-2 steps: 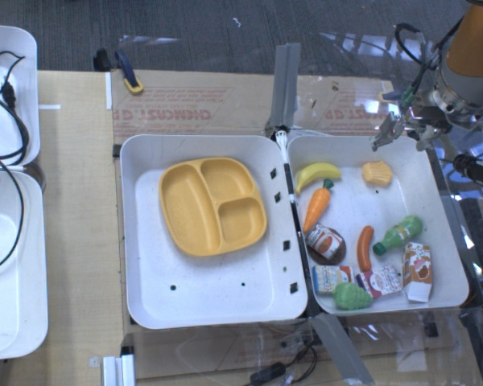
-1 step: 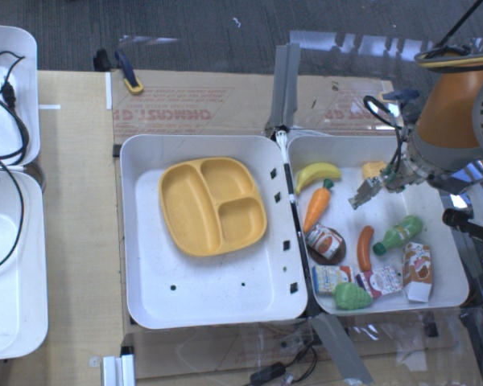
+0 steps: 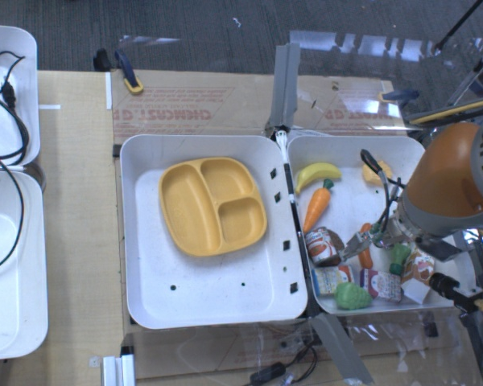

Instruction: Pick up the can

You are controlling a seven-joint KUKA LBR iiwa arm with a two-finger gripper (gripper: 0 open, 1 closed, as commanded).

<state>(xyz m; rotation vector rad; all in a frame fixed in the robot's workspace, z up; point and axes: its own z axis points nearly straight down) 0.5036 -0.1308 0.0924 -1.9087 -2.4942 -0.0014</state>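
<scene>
Nearest the camera, along the front wall of the right bin [image 3: 384, 307], lies a row of small goods: a bumpy green plastic vegetable [image 3: 353, 297], a flat printed carton [image 3: 332, 279] and a glossy pouch [image 3: 381, 285] beside it. Just behind them, by the bin's left wall, the can [image 3: 324, 246] lies tipped on its side, a short cylinder with a brown and white label and a pale round end. To its right the end effector [image 3: 376, 236] hangs low over the bin, a dark metal assembly below the arm's smooth orange band [image 3: 452, 175]; one grey finger [image 3: 357, 244] slants toward the can and ends just beside it, with a small orange piece [image 3: 365, 254] under it. Whether the fingers are spread or closed cannot be told, and nothing shows between them. Farther back in the same bin a smooth orange carrot [image 3: 316, 205] with a green top lies at a slant, and behind it a curved yellow banana [image 3: 317, 173].

The left bin [image 3: 145, 240], shallow white plastic with rounded corners, carries a matte yellow divided tray [image 3: 212, 205] with three compartments. Beyond both bins the wooden table [image 3: 72, 135] bears a flat sheet of brown cardboard [image 3: 193, 107] with red printing.
</scene>
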